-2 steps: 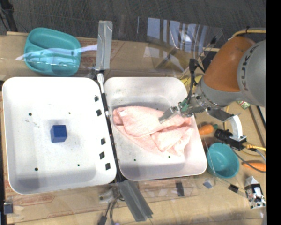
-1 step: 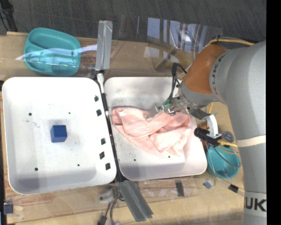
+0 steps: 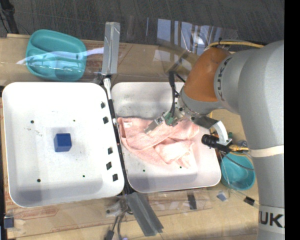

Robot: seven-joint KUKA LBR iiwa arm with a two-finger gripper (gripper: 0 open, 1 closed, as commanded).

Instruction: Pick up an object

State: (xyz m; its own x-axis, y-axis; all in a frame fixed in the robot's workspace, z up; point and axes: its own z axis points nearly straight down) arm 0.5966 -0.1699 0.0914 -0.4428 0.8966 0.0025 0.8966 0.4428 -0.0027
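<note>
A crumpled pink cloth [image 3: 160,140] lies across the middle of the right bin [image 3: 140,96]. A small blue cube [image 3: 63,142] sits alone in the left bin [image 3: 20,104]. My gripper [image 3: 162,121] hangs low over the cloth's upper edge, below the orange wrist band [image 3: 207,76]. Its fingers point down and left and touch or nearly touch the fabric. I cannot make out how the fingers stand.
A teal bowl-shaped container [image 3: 55,54] rests on the bench behind the left bin. Another teal object [image 3: 237,171] sits by the right bin's right edge, under the arm. A row of black clips [image 3: 110,134] lines the divide between the bins.
</note>
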